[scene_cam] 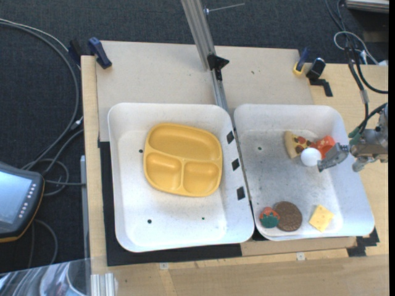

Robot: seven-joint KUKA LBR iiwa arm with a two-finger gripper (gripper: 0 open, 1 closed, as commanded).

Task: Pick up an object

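Nearest the lens, brown cookie [287, 216] and cheese wedge [321, 217] lie along the right bin's [278, 119] front edge, while the gripper [336, 155], its opening indiscernible, nears a white ball [310, 157]; descending squarely over it should prevent rolling.

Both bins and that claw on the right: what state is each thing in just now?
Gripper: low at the right bin's right side; grasp unclear.
Yellow tray: flat in the left bin, right way up.
Pizza slice: lying flat.
White ball: beside the pizza slice.
Brown cookie: flat, near the front wall.
Cheese wedge: lying by the cookie.
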